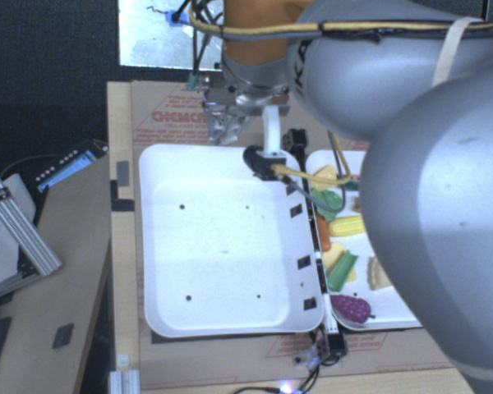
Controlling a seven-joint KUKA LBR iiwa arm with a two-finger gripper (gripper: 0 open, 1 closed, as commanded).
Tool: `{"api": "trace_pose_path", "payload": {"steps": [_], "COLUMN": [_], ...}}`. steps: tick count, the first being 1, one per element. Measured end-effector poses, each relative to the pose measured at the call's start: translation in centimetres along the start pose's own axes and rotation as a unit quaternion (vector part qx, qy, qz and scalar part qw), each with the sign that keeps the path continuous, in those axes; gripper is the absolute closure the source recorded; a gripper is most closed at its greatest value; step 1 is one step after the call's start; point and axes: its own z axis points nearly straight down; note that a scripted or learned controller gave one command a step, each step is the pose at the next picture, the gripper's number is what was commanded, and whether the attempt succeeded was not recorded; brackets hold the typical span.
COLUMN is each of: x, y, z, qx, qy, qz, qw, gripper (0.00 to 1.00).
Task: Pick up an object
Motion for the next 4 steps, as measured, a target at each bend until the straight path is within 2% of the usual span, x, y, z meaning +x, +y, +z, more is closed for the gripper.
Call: {"api": "trace_pose_path", "payload": {"steps": [1,2,3,4], "x": [-1.7,-13.7,-7.0,0.4], "y": [0.1,-0.1,0.0,-0.5], "z": [-15.2,-18.4,-14.1,0.3], "qx": [-0.012,-0.007,-0.005,-0.003], "qy": [0.002,-0.001,0.000,0.000], "qz": [0.003,0.007,0.001,0.001], "qw": [0.9999,1.0000,1.0000,1.0000], "gripper": [1.00,1.00,1.00,1.00]}}
